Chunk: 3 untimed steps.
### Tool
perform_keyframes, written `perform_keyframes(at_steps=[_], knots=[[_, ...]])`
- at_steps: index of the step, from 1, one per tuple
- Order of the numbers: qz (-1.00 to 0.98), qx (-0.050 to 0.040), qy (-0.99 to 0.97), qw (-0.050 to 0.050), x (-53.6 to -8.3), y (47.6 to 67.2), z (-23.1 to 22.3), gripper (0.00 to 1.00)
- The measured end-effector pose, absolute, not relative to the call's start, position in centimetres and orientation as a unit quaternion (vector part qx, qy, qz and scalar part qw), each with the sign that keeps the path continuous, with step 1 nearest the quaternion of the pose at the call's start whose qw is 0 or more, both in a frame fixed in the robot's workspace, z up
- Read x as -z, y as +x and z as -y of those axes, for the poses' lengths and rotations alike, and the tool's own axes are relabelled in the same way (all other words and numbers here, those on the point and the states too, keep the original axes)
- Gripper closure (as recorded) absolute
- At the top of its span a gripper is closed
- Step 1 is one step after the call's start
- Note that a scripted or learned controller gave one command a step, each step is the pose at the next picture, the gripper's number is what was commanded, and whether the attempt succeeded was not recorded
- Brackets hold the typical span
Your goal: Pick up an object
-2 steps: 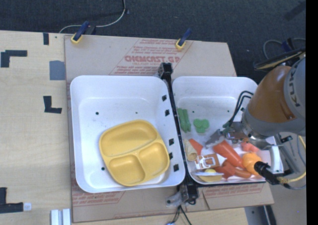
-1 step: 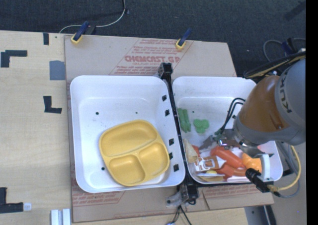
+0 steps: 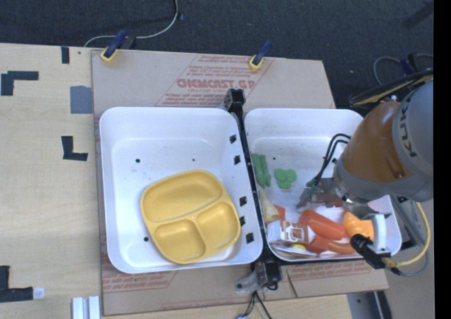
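Observation:
The right bin [image 3: 296,122] holds a pile of small things. A green long piece [image 3: 261,169] and a green lumpy piece [image 3: 285,178] lie at its middle left. A red-orange carrot-like toy [image 3: 323,226], an orange piece [image 3: 358,227] and a white-and-red packet [image 3: 285,232] crowd the near side. My gripper [image 3: 315,196] is low in this bin, just above the red-orange toy and to the right of the green lumpy piece. The wrist hides what lies under it.
The left bin [image 3: 134,134] holds a yellow divided plate [image 3: 190,215] near its front. A black divider [image 3: 243,170] runs between the bins. The grey and orange arm [image 3: 384,152] covers the right bin's right side. Cables lie beyond the bench.

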State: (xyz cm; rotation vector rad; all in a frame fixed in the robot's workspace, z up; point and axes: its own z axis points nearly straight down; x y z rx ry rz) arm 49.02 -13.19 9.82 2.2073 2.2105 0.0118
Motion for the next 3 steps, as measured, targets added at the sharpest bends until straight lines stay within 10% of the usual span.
perform_keyframes(at_steps=[1,2,3], knots=[[-0.709,-0.0049,0.705,0.005,-24.0,49.8,9.5,1.00],[-0.707,0.0005,0.707,0.000,-23.1,49.4,9.7,0.00],[-0.706,0.0046,0.708,0.002,-9.4,51.5,10.1,0.00]])
